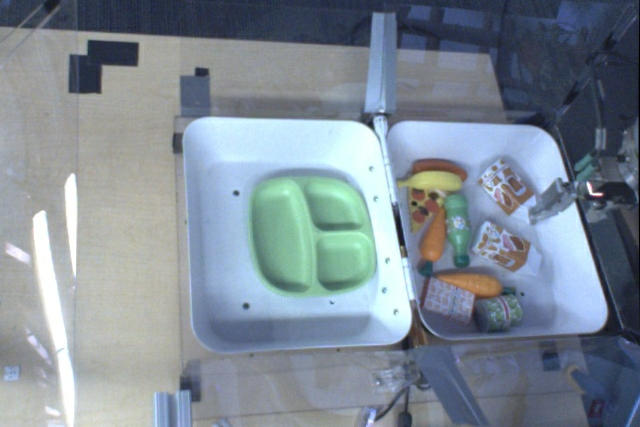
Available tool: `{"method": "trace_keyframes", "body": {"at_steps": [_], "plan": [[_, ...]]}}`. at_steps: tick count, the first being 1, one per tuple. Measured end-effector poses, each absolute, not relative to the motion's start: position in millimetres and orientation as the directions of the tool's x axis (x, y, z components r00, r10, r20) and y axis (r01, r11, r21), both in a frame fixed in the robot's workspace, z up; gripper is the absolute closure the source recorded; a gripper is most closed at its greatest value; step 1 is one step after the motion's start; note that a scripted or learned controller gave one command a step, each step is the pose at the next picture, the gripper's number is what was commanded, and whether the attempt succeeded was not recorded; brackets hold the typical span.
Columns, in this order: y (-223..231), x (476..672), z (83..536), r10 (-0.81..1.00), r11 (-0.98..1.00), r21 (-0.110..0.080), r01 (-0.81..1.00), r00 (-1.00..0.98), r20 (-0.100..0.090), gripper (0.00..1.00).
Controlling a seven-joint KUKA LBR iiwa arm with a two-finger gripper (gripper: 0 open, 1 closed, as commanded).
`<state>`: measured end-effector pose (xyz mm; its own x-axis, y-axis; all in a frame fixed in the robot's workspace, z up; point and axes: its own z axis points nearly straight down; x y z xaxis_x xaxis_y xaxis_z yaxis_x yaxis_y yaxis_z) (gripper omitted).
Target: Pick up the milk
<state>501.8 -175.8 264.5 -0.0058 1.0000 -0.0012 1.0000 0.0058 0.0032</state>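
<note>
Two small white cartons with orange-brown print lie in the right bin (575, 310). One carton (505, 185) is at the upper right and the other (500, 248) is just below it. I cannot tell which of them is the milk. My gripper (558, 199) hangs over the right side of that bin, a short way right of the upper carton and apart from it. Nothing shows in its grasp.
The right bin also holds a hot dog (438, 168), a banana (437, 182), a green bottle (458, 227), two carrots (433, 237), a pinkish box (447, 300) and a can (498, 312). A green divided plate (312, 235) sits in the left bin (215, 315).
</note>
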Motion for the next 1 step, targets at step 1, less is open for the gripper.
{"method": "trace_keyframes", "body": {"at_steps": [1], "plan": [[-206.4, 553.7, 129.9, 1.0, -0.016, 0.011, 1.0, 0.016, -0.003, 0.0]]}}
